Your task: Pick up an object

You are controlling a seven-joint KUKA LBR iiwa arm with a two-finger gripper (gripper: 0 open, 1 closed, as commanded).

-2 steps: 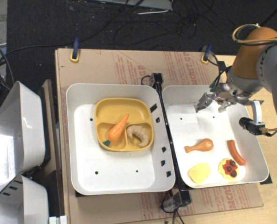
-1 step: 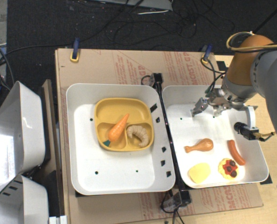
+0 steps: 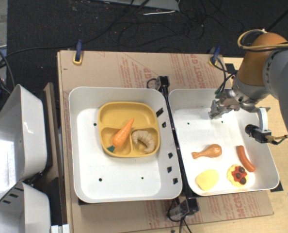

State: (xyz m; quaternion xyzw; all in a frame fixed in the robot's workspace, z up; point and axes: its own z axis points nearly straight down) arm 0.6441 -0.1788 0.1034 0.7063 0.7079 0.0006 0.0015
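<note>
Two white bins are seen side by side on the counter [image 3: 110,67]. In the left bin [image 3: 81,178] a yellow divided plate [image 3: 107,113] is set toward the far side; a carrot [image 3: 123,133] lies tilted across its left compartment and a shrimp [image 3: 144,141] is curled in its right compartment. In the right bin [image 3: 192,101] four items are grouped at the near side: a drumstick [image 3: 208,152], a sausage [image 3: 245,158] to its right, a yellow disc [image 3: 207,179] at the near edge, and a small pizza [image 3: 238,175] beside the disc. These are apart from each other.

The gripper [image 3: 217,109] is positioned over the far part of the right bin, well apart from the four items. Whether the fingers are wide or narrow cannot be told; nothing is seen between them.

Open floor is noted in the near half of the left bin and the far left of the right bin. The counter is a brown board, clamped at its far edge [image 3: 77,58]. Cables are strewn on the dark floor [image 3: 37,18] beyond.
</note>
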